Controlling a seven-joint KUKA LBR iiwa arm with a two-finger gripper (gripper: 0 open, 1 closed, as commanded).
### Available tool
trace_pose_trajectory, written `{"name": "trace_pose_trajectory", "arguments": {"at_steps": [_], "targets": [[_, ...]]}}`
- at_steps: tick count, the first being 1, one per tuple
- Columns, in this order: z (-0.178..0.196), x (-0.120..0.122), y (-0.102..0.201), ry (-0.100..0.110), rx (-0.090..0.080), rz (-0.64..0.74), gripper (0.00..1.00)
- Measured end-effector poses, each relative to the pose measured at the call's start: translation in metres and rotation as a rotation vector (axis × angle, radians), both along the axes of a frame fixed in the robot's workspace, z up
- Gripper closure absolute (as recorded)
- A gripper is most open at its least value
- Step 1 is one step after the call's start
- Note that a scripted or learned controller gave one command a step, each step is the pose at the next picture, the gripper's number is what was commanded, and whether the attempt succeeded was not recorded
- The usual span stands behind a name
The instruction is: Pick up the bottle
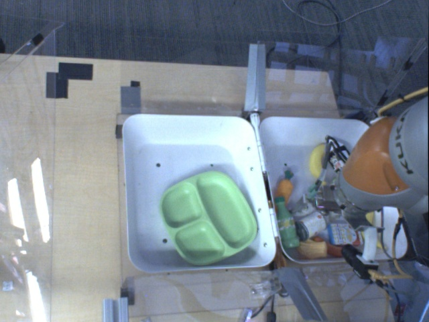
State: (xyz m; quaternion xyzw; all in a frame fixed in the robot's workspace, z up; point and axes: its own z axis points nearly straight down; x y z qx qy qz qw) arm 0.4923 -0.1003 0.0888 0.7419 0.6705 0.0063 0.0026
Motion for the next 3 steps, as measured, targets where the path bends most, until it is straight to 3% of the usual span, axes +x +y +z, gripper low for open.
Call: {"name": "trace_pose_trajectory", "arguments": {"at_steps": [1,2,3], "targets": [[0.000,0.000,0.014,-0.003,-0.008,-0.079,0.00],[0.009,0.030,-0.008,0.016,-0.001,-0.422,0.00],[0.002,-0.003,0.003,0.008,0.001,-0.471,0.00]]}}
